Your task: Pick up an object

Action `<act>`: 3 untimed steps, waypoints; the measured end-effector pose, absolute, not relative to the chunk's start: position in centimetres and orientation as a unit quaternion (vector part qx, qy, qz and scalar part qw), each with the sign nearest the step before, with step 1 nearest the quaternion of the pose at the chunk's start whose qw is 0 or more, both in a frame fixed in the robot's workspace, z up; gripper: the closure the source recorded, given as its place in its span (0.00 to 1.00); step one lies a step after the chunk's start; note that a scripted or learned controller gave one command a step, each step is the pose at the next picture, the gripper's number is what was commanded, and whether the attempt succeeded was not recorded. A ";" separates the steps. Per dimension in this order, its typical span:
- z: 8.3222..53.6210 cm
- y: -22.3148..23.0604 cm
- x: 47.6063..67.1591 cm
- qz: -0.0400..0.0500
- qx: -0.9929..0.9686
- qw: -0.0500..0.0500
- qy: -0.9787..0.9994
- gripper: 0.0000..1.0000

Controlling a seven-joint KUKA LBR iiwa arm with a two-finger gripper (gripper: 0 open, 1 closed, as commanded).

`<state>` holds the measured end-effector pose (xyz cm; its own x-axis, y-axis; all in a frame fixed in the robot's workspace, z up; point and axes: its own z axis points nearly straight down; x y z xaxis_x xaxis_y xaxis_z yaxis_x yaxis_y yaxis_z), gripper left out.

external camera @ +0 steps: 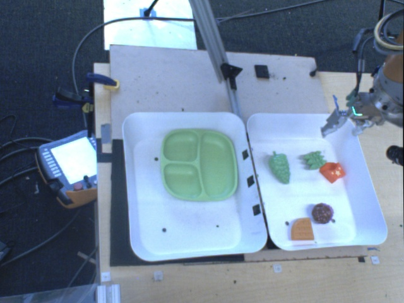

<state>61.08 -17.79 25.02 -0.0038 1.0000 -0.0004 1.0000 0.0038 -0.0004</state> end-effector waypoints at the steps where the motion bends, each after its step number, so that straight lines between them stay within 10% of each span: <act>1: 25.2 -17.8 61.1 -0.001 -0.706 -0.001 -0.709 0.00; 3: 15.0 -17.4 60.6 0.001 -0.707 0.000 -0.707 0.00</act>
